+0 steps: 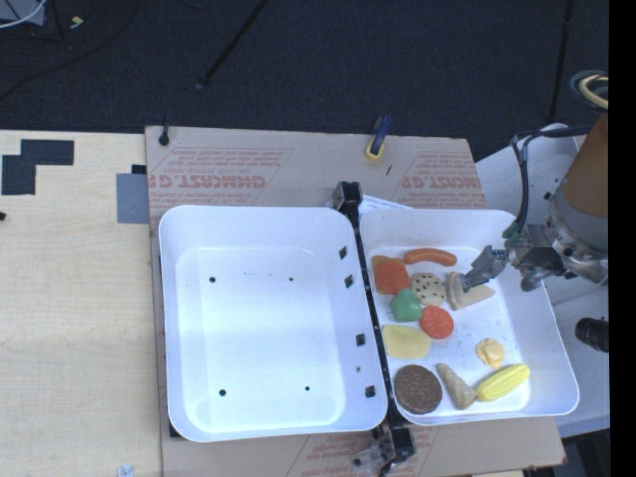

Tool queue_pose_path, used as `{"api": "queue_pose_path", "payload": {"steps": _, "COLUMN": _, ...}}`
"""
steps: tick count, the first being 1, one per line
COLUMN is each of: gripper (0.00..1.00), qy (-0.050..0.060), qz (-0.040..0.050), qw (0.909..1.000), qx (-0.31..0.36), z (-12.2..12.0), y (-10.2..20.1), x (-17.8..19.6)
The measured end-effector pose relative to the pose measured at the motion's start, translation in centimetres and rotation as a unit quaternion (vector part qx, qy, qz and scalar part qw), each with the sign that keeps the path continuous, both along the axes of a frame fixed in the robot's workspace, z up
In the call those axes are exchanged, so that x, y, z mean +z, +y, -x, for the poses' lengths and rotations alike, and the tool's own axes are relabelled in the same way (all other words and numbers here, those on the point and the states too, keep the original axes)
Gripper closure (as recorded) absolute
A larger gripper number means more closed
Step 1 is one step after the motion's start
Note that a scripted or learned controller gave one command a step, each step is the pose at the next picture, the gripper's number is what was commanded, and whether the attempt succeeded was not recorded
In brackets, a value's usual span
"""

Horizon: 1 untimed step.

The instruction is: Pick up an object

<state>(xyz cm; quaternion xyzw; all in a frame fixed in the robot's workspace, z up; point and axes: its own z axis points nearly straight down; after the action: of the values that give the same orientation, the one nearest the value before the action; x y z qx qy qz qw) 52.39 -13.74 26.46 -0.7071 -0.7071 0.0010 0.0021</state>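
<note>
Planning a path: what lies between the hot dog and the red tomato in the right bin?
In the camera view, the speckled cookie lies between the hot dog and the red tomato.

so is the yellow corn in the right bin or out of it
In. The yellow corn lies on the floor of the right bin, near its front right corner.

Toy foods (427,311) in the right bin (552,366), beside the left bin (189,266).

Lighting evenly from above, slightly soft focus.
Glaring mildly off the white bins (179,266), casting faint shadows, fading into darkness across the floor (298,48).
</note>
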Motion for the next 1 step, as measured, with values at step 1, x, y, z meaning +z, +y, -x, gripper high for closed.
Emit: {"api": "queue_pose_path", "payload": {"steps": 1, "gripper": 0.00, "qy": 0.006, "qz": -0.0016, "qw": 1.0000, "qx": 0.001, "z": -1.36, "y": 3.83, "x": -16.97}}
